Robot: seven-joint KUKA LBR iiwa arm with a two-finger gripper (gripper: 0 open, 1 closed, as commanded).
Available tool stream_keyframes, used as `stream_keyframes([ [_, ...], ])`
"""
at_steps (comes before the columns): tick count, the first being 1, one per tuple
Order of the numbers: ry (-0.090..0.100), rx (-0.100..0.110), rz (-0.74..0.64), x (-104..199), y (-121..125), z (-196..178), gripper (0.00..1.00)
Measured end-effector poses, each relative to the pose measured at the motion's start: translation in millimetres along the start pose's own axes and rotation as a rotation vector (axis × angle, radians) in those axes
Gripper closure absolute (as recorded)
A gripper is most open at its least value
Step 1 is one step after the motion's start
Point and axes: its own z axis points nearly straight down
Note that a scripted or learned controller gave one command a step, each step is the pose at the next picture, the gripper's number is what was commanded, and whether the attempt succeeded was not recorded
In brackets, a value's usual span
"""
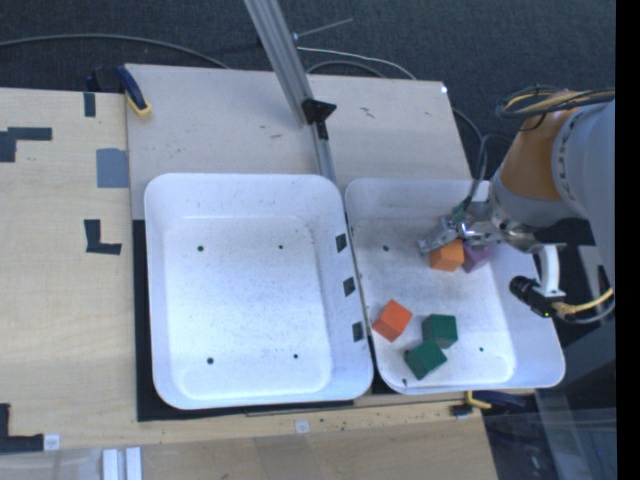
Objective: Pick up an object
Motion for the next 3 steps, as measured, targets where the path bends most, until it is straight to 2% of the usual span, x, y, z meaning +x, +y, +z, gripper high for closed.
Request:
stream_keyframes([
  [1,0.002,-0.002,-0.003,1.1,3.1,-12.5,1.00],
  [2,-0.001,-0.002,-0.003,0.3,2.4,-10.9,0.00],
  [3,0.018,0.043,0.002,22.7,-30.6,12.8,0.00],
])
